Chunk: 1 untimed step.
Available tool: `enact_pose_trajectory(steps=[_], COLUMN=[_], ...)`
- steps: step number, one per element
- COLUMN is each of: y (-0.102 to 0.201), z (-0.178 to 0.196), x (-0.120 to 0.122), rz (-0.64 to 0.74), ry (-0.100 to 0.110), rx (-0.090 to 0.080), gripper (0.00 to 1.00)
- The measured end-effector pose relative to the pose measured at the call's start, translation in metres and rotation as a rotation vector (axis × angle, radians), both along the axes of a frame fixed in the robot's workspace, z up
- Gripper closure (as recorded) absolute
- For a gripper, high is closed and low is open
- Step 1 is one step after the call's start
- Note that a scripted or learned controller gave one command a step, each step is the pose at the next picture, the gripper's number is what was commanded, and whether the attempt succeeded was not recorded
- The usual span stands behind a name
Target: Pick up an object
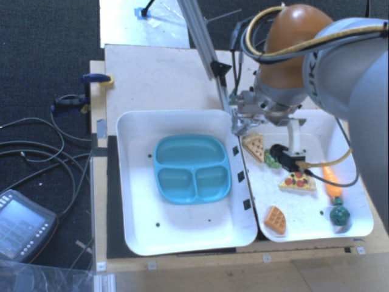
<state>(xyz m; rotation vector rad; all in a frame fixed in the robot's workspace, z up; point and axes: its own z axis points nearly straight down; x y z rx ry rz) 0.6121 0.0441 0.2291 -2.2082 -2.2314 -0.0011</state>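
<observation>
The gripper (243, 125) hangs low over the far end of the wall where the two bins meet, at the near-left corner of the right bin (358, 224). From where I stand I can't make out whether it is spread or pressed together, and I see nothing between its tips. The grey arm, with its orange band, reaches in above it from the right.

Just beside the gripper, on the right bin's floor, lies a tan triangular wedge (254, 146). A small green piece (270, 160) sits close by its lower edge. Further on lie a pizza slice (298, 182) with red spots, an orange carrot (331, 181) near the right wall, a waffle piece (275, 219) at the front, and a dark green piece (339, 215) in the front right corner. That makes six toy foods, all loose and apart from the gripper.

The left bin (140, 224) holds one thing, a blue divided plate (191, 168) with three compartments, lying flat in its middle.

The two white bins rest on a pale board bench (158, 78). Two clamps (97, 79) grip its left edge. A slanted metal pole (194, 23) crosses above it. Around lies dark carpet (42, 35), with loose cables (36, 157) trailing left and one teach pendant (21, 224) on the floor.
</observation>
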Motion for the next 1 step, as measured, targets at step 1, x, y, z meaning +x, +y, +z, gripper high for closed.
enact_pose_trajectory(steps=[1], y=[0.0532], z=[0.0114], x=[-0.0158], rz=[0.001], ry=[-0.001], rx=[0.001], gripper=[1.00])
